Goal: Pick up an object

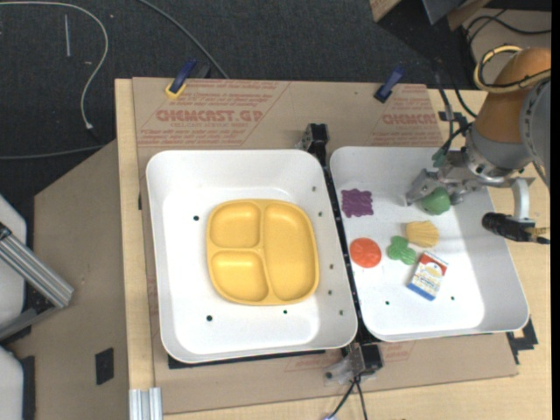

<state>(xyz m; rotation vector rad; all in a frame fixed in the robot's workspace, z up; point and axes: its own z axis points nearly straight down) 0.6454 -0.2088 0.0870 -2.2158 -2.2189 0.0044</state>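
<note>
Hand down on round green toy in right white bin; fingers apart or together, hard to tell. Squeeze gently, then lift straight up, clear of bumpy yellow toy.

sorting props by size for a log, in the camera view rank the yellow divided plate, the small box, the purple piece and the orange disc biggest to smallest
1. yellow divided plate, by far
2. small box
3. purple piece and orange disc: these look about alike, so no ranking between them.
</note>
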